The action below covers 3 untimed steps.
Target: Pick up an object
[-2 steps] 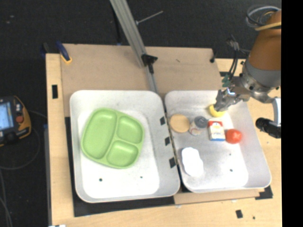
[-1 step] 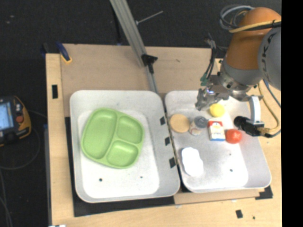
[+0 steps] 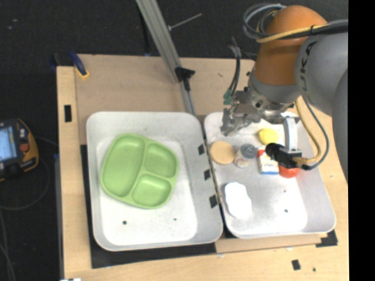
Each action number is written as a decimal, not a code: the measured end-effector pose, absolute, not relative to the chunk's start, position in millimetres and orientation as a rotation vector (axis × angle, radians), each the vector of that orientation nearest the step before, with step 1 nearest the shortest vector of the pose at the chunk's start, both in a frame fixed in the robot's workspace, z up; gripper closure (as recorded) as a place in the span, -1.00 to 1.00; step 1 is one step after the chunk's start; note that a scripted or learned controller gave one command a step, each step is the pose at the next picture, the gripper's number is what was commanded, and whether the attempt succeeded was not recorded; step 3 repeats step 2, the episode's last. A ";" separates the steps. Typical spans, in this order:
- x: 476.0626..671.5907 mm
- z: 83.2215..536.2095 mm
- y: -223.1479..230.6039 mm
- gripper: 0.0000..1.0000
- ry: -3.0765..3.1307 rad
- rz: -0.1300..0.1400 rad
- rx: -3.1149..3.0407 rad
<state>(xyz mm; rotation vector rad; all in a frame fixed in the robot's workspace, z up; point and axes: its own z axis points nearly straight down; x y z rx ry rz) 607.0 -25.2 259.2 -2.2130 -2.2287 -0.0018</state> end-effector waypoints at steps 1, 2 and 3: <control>609.2 246.1 33.4 1.00 -2.227 0.002 -2.212; 620.5 233.3 89.5 1.00 -2.229 -0.001 -2.214; 620.5 233.3 89.5 1.00 -2.229 -0.001 -2.214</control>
